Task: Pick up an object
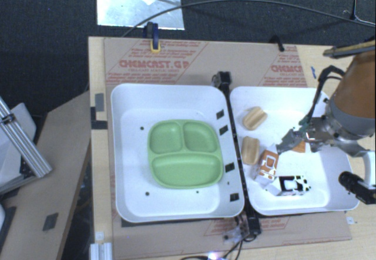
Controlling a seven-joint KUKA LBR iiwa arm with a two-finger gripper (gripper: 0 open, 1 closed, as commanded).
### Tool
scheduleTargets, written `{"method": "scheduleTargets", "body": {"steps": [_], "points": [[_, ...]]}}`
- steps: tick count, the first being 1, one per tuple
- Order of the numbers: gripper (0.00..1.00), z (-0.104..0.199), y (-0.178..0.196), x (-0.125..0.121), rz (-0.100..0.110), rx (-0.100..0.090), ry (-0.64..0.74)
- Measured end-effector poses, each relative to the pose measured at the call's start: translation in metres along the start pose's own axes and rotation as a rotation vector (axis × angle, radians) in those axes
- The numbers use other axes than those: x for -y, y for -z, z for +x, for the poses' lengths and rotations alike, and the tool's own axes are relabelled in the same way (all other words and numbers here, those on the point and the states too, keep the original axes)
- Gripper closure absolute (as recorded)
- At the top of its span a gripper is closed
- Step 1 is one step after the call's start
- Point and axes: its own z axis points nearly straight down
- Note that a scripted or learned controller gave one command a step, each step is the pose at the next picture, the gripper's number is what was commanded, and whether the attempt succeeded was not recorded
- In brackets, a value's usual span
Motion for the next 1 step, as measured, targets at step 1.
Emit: {"method": "scheduleTargets", "body": {"steps": [1], "points": [[0.0, 0.0, 0.0044, -0.002, -0.01, 0.001, 0.002]]}}
